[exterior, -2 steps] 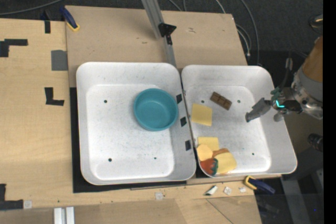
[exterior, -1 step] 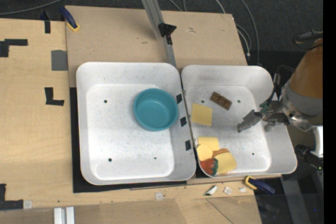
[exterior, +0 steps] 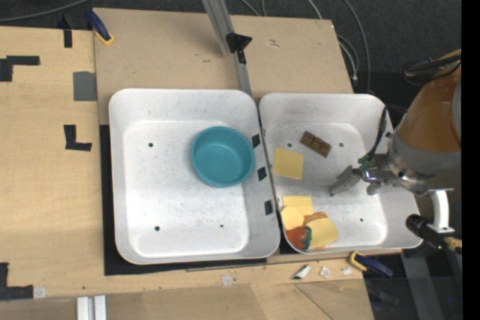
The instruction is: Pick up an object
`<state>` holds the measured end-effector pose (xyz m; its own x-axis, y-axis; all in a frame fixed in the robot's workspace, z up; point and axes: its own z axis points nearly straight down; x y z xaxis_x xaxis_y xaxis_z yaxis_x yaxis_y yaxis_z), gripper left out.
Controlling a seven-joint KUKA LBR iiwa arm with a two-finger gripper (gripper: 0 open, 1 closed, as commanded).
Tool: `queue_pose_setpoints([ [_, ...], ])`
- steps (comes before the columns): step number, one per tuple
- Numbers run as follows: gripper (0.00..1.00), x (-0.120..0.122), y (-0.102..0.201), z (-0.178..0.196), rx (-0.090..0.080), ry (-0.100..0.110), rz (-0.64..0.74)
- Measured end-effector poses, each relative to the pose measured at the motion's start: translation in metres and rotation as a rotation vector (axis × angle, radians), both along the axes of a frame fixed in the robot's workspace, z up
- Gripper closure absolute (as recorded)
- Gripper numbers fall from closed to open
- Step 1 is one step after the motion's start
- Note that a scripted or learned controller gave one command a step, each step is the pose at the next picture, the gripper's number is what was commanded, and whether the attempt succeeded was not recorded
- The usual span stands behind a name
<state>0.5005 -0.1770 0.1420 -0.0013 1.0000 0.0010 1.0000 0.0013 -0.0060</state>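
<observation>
Right bin (exterior: 360, 105), pick pending: gripper (exterior: 343, 183) low inside; finger state cannot be told.
Contents: brown bar (exterior: 316, 144) beyond gripper; yellow square (exterior: 289, 163) beside it; yellow-red cluster (exterior: 307, 225) nearer. Risk: closing on bare floor between items.

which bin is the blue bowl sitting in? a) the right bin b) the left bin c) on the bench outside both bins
b, the blue bowl sits inside the left bin, near its right wall, while the right bin holds the yellow pieces and a small brown block.
</observation>
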Motion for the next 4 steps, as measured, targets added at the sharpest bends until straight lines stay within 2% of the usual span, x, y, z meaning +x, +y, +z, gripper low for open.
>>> queue_pose_setpoints([
  [1,0.00,0.000,0.001,-0.052,-0.002,-0.004,0.000],
  [2,1.00,0.000,0.001,-0.041,0.000,-0.003,0.001],
  [4,1.00,0.014,0.005,0.073,-0.003,-0.010,0.001],
])
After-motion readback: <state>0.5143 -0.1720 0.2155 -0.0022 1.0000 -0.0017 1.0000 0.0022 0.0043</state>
